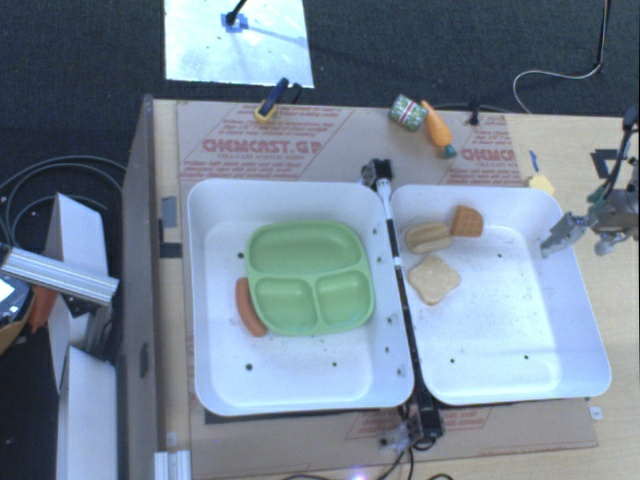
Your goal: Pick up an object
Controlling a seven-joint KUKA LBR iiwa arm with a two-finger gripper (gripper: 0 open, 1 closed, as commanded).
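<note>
A: Nearest the lens sat the left bin (215,368), its front rim lowest in frame, bearing one green divided plate (308,276) and one sausage (249,307) touching the plate's left edge.

B: And the right bin (560,368)?

A: Three bread-like pieces, all crowded in its back-left corner: one bun (429,236), one brown toast piece (466,221) just beside it, one pale slice (433,278) nearer the front. Count overall: two bins, one plate, one sausage, three bread pieces. Outside, on the cardboard behind, lay one small can (408,112) and one carrot toy (438,129).

B: Gripper?

A: The gripper (562,234) hung at the right bin's back-right rim, well apart from the bread. It carried nothing. Whether it was spread or closed I could not tell; too small and partly cut off at the frame edge.

B: Risks from there?

A: My judgement: the targets lay across the bin from the tool, so a descent where it stood would close on bare floor or clip the rim. The bun and toast sat close together near the wall, so a finger could land on one while reaching for the other, or jam against the divider (395,258). The flat slice offered little to pinch.
</note>
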